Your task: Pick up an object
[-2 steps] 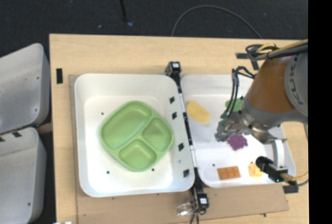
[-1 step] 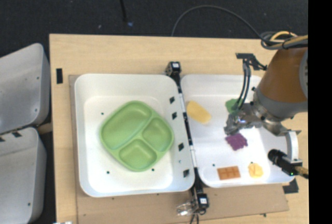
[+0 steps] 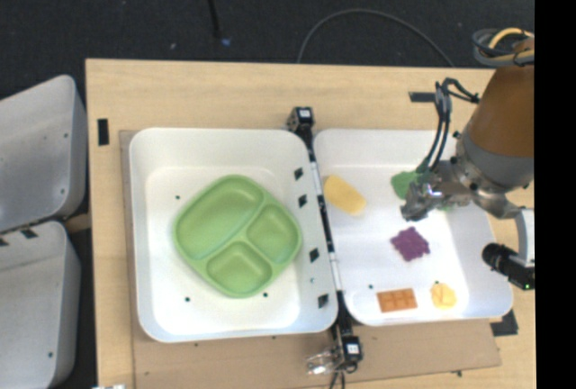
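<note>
1. Hand [image 3: 416,201] is hanging low over the right bin [image 3: 378,144], just beside a green object [image 3: 402,183]; whether it is open or closed cannot be told
2. Crowding is threatening: the purple object [image 3: 410,243] is lying near, so a descent could be nudging it
3. Yellow object [image 3: 344,194] is sitting apart, safer
</note>
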`<act>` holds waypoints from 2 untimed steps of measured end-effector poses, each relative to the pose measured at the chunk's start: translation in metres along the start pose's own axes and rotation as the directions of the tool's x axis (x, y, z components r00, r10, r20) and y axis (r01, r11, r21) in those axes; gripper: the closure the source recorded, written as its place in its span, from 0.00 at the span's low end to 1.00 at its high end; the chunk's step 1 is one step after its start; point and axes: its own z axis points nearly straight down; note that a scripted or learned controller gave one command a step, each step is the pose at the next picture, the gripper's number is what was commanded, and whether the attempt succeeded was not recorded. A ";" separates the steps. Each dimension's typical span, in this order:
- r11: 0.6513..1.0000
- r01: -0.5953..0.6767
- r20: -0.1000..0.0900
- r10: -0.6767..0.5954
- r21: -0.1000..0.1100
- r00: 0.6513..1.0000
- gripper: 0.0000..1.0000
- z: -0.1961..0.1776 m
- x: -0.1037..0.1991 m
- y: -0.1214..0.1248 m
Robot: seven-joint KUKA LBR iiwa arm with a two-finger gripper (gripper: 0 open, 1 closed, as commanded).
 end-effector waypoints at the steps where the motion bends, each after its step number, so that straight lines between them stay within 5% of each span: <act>1: 1.000 0.004 -0.003 -0.004 0.004 1.000 1.00 -0.005 0.048 0.008; 2: 1.000 0.005 -0.003 -0.005 0.003 1.000 1.00 -0.005 0.110 0.012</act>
